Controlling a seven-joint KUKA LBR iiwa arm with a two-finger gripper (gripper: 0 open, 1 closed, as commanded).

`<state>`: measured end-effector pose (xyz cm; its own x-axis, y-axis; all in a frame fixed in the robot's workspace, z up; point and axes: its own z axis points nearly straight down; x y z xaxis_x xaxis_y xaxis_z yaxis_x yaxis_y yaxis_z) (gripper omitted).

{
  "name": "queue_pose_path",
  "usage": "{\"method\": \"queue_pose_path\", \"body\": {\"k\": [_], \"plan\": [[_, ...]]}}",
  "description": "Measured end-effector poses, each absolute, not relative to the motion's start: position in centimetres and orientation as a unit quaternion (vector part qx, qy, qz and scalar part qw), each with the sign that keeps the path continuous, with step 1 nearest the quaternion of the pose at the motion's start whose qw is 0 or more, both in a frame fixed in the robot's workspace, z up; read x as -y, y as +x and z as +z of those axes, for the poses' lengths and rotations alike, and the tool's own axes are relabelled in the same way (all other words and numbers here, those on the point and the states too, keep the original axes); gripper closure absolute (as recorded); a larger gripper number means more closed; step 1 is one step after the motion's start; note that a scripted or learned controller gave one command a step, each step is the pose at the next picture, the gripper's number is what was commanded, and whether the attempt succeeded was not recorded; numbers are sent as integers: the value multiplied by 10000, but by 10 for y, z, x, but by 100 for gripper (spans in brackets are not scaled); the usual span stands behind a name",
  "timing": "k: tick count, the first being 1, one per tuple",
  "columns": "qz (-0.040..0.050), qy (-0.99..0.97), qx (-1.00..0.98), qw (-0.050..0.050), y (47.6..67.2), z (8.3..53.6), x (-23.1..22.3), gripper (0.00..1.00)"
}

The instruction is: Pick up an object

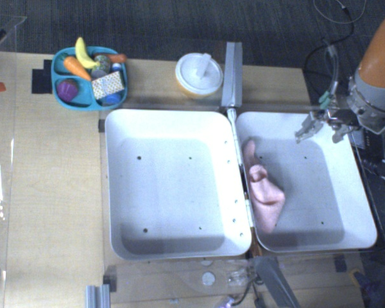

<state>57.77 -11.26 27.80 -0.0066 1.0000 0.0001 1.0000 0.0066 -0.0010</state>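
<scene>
Wooden bench (45,191), two white bins side by side. Pink cloth (263,194) crumpled in right bin (321,236), against its left wall. Gripper (321,128) over that bin's top right corner, fingers spread, nothing between them, well apart from cloth. Left bin (173,236) alongside. Blue tray (70,98) of toy food and a lidded cup (199,74) beyond.

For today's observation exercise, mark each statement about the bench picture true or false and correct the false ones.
1. The pink cloth lies in the right bin. True.
2. The gripper holds the pink cloth. False: it hangs apart from the cloth, over the bin's upper right part.
3. The blue tray of toy food sits inside the left bin. False: it sits on the bench beyond that bin's upper left corner.
4. A white-lidded round container stands beyond the bins. True.
</scene>
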Motion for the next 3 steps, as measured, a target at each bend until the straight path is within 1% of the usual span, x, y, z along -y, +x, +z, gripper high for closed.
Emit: {"method": "queue_pose_path", "body": {"k": [1,2,3], "plan": [[4,-6567,7542,10,578,154,82,0],[-66,-6098,7925,-84,516,92,108,0],[-80,-6550,7555,-139,497,92,93,0]]}}
